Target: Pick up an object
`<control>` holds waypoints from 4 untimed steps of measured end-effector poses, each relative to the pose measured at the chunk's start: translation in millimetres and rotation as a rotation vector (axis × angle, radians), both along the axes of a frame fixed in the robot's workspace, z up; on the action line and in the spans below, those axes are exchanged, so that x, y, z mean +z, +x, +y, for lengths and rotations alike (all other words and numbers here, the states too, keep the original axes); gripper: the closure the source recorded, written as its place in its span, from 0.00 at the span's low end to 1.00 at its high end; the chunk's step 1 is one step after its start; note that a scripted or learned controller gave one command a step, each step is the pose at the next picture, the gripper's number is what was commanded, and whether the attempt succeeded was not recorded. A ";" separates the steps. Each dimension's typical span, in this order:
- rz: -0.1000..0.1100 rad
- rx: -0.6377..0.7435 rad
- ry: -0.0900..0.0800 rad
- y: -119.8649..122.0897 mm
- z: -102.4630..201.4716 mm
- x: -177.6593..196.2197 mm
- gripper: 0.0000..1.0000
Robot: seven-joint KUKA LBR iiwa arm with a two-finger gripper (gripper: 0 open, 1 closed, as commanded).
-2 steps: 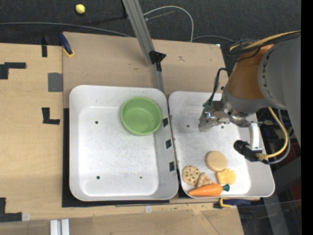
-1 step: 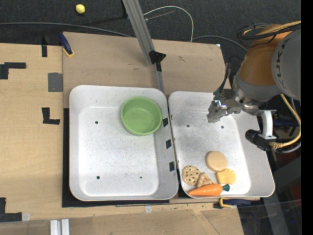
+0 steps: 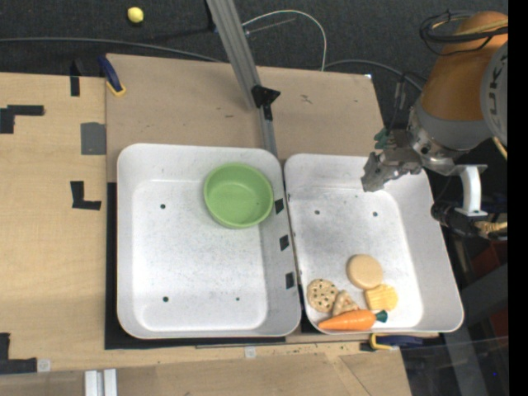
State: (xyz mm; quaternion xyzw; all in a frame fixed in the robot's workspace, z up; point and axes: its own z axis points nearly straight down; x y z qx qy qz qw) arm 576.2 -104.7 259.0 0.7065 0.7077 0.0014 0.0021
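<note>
Near the right bin's (image 3: pixel 412 221) front corner I see the carrot (image 3: pixel 351 321), probably light, stiff, slick; I'd pinch mid-length. Whether my gripper (image 3: pixel 373 178) is open, I cannot tell.

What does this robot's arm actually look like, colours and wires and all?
The arm is rounded, grey metal with a broad orange band above the wrist. Black cables loop over its top. It ends in a small dark grey gripper.
</note>
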 end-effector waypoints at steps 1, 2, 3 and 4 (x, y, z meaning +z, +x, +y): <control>0.006 0.004 0.002 17.8 43.0 -3.2 1.00; 0.007 0.004 0.001 21.2 89.8 -7.8 1.00; 0.007 0.006 0.002 30.5 150.6 -14.5 1.00; 0.006 0.005 0.002 44.8 200.1 -15.9 1.00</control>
